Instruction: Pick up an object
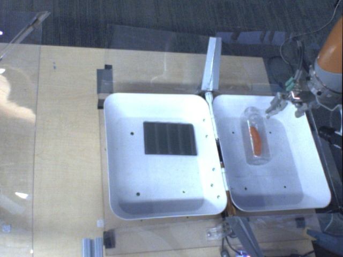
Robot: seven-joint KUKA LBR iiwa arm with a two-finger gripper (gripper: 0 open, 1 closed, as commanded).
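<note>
A clear plastic tube with an orange piece inside [255,136] lies lengthwise in the middle of the right bin [300,191]. A flat dark ribbed rectangle [169,138] lies in the left bin [123,197]. My gripper [288,105] hangs over the right bin's far right corner, up and to the right of the tube and apart from it. Its two thin fingers [275,106] are spread, with nothing between them.
A metal divider post [210,64] rises between the bins at the back. Cables and the arm's base [327,63] crowd the far right. The wooden bench [59,143] extends to the left behind a clear panel.
</note>
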